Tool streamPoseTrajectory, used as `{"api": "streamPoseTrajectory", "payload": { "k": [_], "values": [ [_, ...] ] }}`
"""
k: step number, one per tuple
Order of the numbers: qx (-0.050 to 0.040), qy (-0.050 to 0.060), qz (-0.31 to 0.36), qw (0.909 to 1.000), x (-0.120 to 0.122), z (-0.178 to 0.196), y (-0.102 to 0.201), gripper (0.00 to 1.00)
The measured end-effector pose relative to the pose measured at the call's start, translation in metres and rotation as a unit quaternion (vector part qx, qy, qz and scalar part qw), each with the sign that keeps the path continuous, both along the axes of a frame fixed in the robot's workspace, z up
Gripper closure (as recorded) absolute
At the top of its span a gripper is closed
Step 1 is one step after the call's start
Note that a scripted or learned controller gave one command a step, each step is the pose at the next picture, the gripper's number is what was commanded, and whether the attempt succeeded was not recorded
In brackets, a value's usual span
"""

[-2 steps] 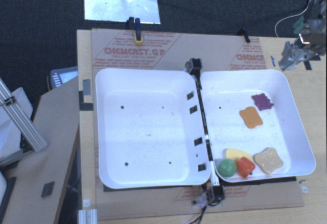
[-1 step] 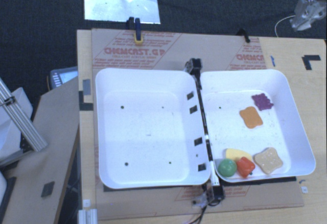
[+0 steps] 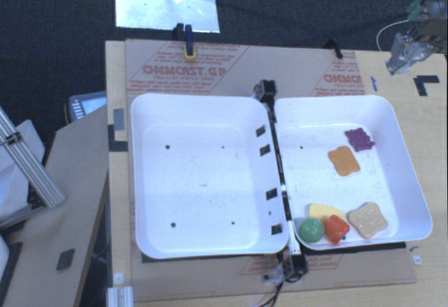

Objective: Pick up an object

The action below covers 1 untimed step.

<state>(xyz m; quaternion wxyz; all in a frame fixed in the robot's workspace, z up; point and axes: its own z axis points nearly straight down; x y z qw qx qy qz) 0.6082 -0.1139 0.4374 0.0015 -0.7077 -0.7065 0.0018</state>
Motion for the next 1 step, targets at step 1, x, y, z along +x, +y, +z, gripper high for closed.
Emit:
{"api": "streamPoseTrajectory", "payload": {
  "k": [1],
  "values": [
    [-0.0013,-0.01,0.004,0.9999,0.0451,0.1044,0.0136,1.0]
  ]
}}
